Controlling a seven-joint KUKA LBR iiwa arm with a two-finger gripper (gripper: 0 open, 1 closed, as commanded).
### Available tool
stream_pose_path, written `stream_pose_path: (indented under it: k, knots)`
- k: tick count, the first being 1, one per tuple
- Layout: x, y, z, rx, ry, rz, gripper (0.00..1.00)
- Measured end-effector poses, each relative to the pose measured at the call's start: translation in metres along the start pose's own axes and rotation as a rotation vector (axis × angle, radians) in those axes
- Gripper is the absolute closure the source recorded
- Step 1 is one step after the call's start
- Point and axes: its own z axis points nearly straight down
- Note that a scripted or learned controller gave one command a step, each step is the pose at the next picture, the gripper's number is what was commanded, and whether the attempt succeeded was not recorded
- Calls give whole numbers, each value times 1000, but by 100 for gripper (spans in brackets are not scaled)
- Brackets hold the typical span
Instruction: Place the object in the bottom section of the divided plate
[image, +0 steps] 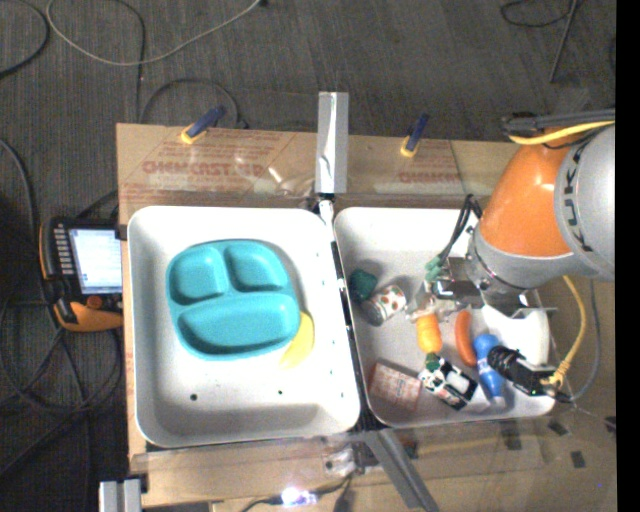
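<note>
Yellow banana (299, 340), curved, upright beside plate (235, 298)

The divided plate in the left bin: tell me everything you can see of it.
The divided plate is turquoise, looks like smooth plastic, with rounded corners. Raised ridges split it into two small sections at the top and one wide section at the bottom. It lies flat on the floor of the left bin, slightly skewed. A yellow object touches its lower right edge, partly tucked beneath.
</note>
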Motion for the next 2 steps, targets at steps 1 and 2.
stream_pose_path:
  k: [1,2]
  knots:
    - [96,9,26,2,3,69,100]
    - [178,63,25,1,1,-47,100]
